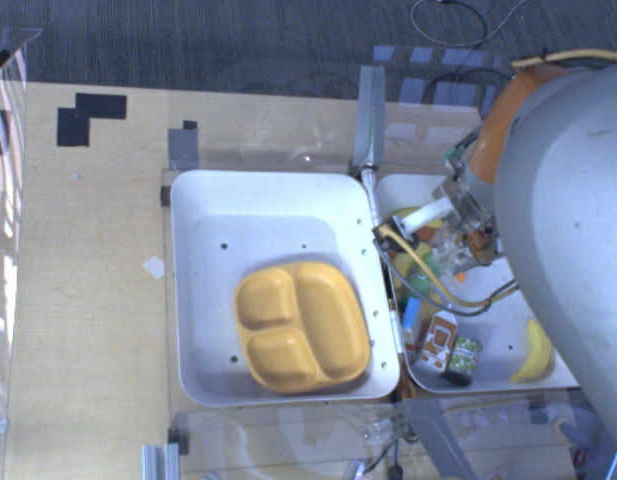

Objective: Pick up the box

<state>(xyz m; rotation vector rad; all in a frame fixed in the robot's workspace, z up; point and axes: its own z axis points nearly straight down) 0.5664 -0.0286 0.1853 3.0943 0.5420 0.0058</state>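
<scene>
Light wood bench (88, 298), two white bins. Nearest in the right bin (498, 373): small box (440, 339), brown-and-white print, unreadable, long axis roughly near-to-far, beside a green can (465, 356) and banana (534, 351). Gripper (458, 230) sits farther back above clutter; box lies nearward, slightly left of it. Finger state: cannot tell. Left bin (193, 268) holds a yellow divided tray (301, 325).

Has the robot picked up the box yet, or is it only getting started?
Only getting started, it seems. The arm has reached over the right bin, so the approach looks done. The gripper hangs above the clutter there, with nothing visibly held. The box lies on the bin floor beside a small can and a banana. Grasping and lifting are left.
</scene>
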